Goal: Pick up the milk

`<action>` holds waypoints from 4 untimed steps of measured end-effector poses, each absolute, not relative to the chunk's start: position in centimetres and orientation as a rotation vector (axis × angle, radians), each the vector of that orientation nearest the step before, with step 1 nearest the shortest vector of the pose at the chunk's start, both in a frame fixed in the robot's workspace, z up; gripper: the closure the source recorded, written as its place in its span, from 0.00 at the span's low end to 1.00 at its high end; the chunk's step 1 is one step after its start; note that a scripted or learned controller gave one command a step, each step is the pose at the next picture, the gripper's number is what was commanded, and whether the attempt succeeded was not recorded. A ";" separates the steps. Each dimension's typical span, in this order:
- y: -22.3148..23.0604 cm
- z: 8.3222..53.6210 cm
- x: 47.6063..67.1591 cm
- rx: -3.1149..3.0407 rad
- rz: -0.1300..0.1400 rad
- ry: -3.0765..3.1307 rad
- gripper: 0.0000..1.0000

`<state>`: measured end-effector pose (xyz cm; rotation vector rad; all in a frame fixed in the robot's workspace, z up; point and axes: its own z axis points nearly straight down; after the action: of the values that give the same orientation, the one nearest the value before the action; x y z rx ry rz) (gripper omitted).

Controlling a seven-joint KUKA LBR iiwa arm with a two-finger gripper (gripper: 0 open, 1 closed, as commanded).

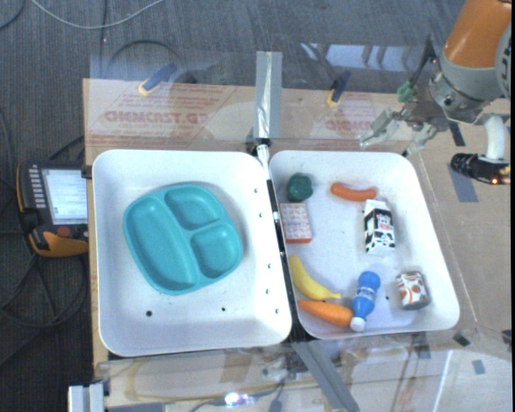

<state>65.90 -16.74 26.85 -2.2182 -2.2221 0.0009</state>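
The milk point(378, 227) is a small white carton with black cow patches, lying in the right bin point(429, 197) toward its right side. My gripper point(401, 131) hangs above the bin's far right corner, well up and to the right of the milk, with its fingers spread open and nothing between them. The grey arm with the orange band reaches in from the top right.
In the right bin also lie a dark green object point(299, 186), a sausage point(354, 192), a pink packet point(296, 224), a banana point(312, 283), a carrot point(326, 312), a blue bottle point(365, 298) and a can point(411, 289). The left bin point(120, 324) holds a teal divided plate point(184, 237).
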 end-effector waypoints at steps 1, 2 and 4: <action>-18.9 13.2 61.7 -1.957 0.002 -2.455 0.00; -21.4 9.4 59.7 -1.874 -0.004 -2.523 0.00; -21.9 9.1 57.8 -1.651 -0.012 -2.684 0.00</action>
<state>57.76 -21.93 9.11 -1.6509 -2.6844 -0.0116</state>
